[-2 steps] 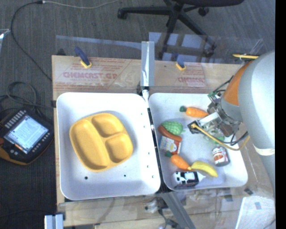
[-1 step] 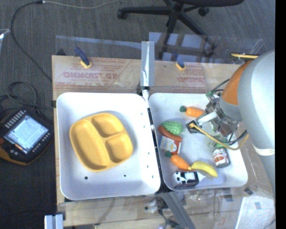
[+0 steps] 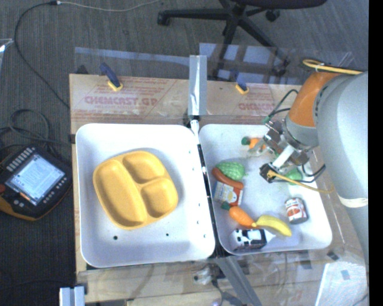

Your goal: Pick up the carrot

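Above right shallow white bin [image 3: 314,234], tool [image 3: 267,142] hovers (open or closed: can't tell); approach step, next reach orange tapered carrot [image 3: 239,214].

SITE: robotics lab | FLOOR: grey carpet [image 3: 42,36]; loose cable [image 3: 27,72]; control pendant [image 3: 33,179] with lit screen | BENCH: board top [image 3: 137,101] held by clamps [image 3: 109,75] | EQUIPMENT: grey-and-orange robot arm [image 3: 347,137]; wheeled chair base [image 3: 239,17]

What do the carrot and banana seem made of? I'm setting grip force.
Carrot: probably moulded plastic, going by the smooth, even orange with a slight sheen, as on a toy. Banana: probably plastic too, a uniform glossy yellow with no blemishes. Both look hard, though rubber cannot be ruled out.
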